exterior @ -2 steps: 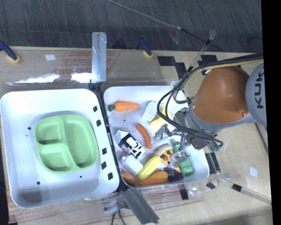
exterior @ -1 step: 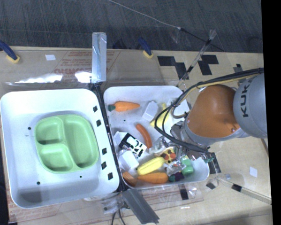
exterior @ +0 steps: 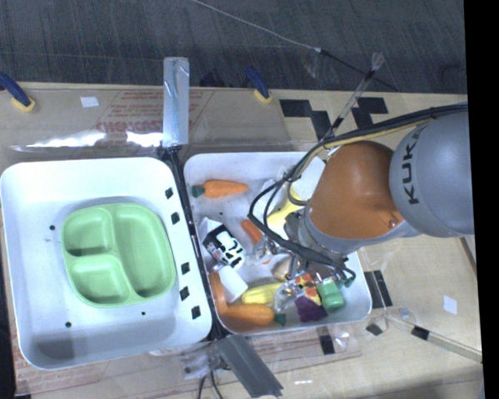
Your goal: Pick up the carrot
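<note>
An orange carrot (exterior: pixel 222 187) with a green stub lies near the back left corner of the right bin (exterior: pixel 231 164). A second, larger orange carrot-like piece (exterior: pixel 244 315) lies along that bin's front edge. My arm reaches over the right bin from the right, its orange band (exterior: pixel 353 193) covering the middle. The gripper (exterior: pixel 277 253) points down into the clutter at the bin's centre, its fingers hidden among cables and toys.
The right bin also holds a small orange piece (exterior: pixel 251 230), a black-and-white block (exterior: pixel 225 246), a yellow piece (exterior: pixel 261 296), a purple toy (exterior: pixel 308 306) and a green block (exterior: pixel 331 297). A green divided plate (exterior: pixel 117 253) sits in the left bin (exterior: pixel 32 197).
</note>
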Controlling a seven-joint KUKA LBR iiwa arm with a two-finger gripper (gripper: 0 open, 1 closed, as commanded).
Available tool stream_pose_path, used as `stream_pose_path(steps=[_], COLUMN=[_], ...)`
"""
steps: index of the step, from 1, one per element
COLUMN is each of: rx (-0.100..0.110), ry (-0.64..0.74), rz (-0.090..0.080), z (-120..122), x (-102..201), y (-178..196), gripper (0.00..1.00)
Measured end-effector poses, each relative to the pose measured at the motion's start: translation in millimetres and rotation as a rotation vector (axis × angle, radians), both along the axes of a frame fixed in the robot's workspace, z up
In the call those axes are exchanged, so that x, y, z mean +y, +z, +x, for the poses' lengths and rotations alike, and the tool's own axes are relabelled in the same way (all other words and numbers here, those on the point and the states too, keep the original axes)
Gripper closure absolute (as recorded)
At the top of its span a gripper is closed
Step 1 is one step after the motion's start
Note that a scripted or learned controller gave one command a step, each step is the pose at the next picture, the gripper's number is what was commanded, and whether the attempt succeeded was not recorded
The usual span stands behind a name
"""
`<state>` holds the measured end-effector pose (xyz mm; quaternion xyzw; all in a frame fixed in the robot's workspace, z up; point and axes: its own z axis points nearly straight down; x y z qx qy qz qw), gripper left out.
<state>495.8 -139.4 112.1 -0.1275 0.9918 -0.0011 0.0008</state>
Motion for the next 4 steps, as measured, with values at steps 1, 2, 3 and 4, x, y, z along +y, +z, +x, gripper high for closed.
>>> stream_pose_path(steps=[1, 2, 3, 4], rx=[0.0, 0.003, -0.008, -0.003], ry=[-0.233, -0.192, -0.2, -0.145], rz=[0.003, 0.002, -0.001, 0.001], z=[14, -14, -13, -12], x=[48, 37, -17, -5], y=[8, 27, 119, -9], gripper=[0.0, 0.0, 0.0, 0.0])
